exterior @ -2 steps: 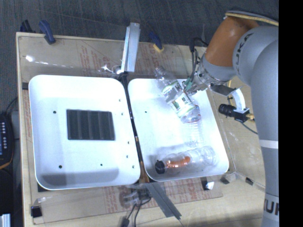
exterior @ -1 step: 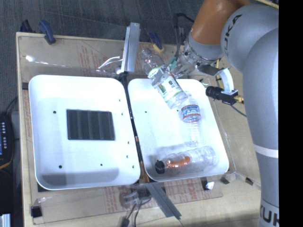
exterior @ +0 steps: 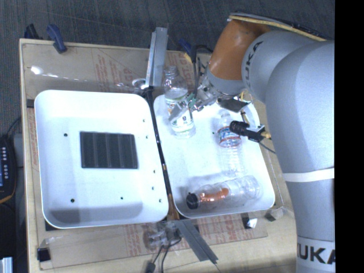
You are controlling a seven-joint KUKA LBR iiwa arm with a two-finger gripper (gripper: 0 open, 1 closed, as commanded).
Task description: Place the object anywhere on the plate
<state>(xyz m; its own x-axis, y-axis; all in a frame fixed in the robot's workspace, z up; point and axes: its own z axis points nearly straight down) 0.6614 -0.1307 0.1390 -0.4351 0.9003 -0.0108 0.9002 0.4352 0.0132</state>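
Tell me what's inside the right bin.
The right bin holds three clear bottles: one upright at the gripper, one with a blue label, one lying down. The arm covers the bin's far right corner.

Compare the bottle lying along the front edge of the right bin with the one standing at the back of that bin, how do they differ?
The front bottle lies on its side; the back bottle stands roughly upright. The front bottle has a dark cap and something copper-coloured inside; the back bottle looks clear, with a small label. The front bottle lies apart from the arm, while the end effector is right beside the back bottle. Both are clear plastic and sit in the right bin.
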